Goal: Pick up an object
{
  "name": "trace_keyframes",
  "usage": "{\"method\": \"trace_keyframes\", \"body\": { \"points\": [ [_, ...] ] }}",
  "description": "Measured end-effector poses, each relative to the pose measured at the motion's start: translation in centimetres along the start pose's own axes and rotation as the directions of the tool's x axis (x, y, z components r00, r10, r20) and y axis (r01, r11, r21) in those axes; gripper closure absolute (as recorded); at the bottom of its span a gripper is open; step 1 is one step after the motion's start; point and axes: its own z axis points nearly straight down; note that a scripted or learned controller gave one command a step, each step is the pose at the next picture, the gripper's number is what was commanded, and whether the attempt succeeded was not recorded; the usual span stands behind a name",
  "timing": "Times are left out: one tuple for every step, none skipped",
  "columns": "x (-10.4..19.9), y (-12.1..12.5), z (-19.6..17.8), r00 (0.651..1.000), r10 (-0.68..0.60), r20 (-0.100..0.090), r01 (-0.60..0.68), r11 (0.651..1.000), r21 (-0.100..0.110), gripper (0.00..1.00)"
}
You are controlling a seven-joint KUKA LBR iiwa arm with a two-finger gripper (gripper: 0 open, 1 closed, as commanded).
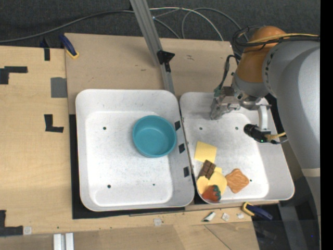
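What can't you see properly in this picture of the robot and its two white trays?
- The gripper in the camera view: too small and blurred to tell its state.
- The red thing in the right bin: partly covered by a yellow piece, too small to name.
- The small brown block: too small to identify.
- The arm: cut off by the right edge.

Arm (304,87) cut off at right
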Motion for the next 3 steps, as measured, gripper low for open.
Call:
{"method": "trace_keyframes", "body": {
  "points": [
    [-0.4,-0.5,-6.1,1.0,0.003,0.0,-0.003,1.0,-0.008,1.0],
    [-0.4,-0.4,-11.4,1.0,0.003,0.0,-0.003,1.0,-0.007,1.0],
    [5.3,-2.2,-11.0,1.0,-0.002,-0.003,0.002,1.0,0.0,1.0]
  ]
}}
